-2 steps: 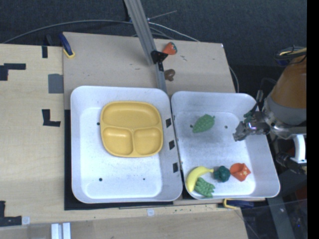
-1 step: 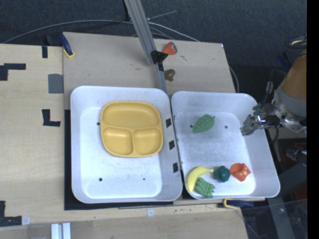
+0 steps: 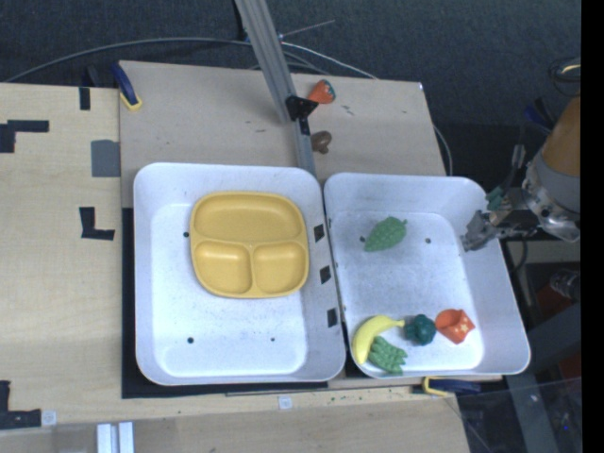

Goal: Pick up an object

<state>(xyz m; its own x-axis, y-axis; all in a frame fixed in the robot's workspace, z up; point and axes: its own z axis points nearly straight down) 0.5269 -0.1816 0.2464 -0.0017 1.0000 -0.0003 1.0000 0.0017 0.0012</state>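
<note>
The right bin holds a pale green leafy toy near its upper middle. Along its front edge lie a yellow banana, a green bumpy toy, a dark green round toy and an orange-red toy. My gripper hangs at the right bin's right rim, well to the right of the leafy toy, with nothing seen in it.
The left bin carries a yellow three-compartment plate. A grey metal post slants down to the bins' back edge, with a small orange item and a brown one on the bench beside it.
</note>
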